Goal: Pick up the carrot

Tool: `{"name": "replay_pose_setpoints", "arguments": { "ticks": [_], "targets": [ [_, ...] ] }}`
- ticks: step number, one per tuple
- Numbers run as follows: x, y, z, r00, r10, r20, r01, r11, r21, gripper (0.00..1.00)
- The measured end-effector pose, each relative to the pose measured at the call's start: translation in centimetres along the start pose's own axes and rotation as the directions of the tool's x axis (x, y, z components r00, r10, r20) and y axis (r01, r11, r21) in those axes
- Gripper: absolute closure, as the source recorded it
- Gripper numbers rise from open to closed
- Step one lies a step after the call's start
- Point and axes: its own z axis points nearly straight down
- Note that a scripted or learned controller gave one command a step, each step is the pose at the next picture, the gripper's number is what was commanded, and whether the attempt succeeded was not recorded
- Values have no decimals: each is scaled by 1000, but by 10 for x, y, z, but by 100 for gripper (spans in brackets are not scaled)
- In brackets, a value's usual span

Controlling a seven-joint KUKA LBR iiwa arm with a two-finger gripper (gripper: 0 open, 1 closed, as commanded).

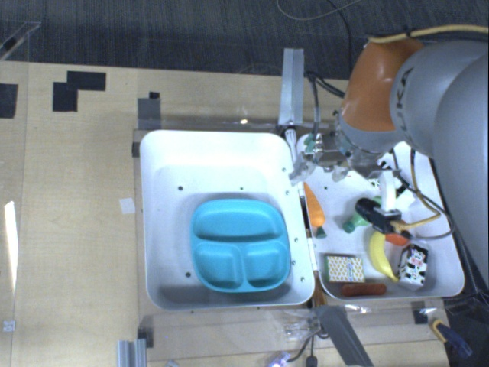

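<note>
Carrot [313, 206] lies in the right bin [443, 285], hard against its left wall, not yet lifted. The pincer [306, 167] hangs just above its upper end, and from here I cannot tell whether it is spread or closed. So the grasp and the lift both look left to do. The carrot is small, orange, slim, lying lengthwise along the wall.

The grey arm [443, 90] is reached in from the right, and its gripper [304, 167] is lowered at the far side.
</note>
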Motion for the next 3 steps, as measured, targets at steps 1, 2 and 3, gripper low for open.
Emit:
{"name": "replay_pose_setpoints", "arguments": {
  "ticks": [1,2,3],
  "targets": [
    [-1,-58,0,996,-91,0,91,996,0,0],
    [0,-56,-11,996,-94,0,94,996,-5,100],
    [0,-56,-11,996,-94,0,94,996,-5,0]
  ]
}}
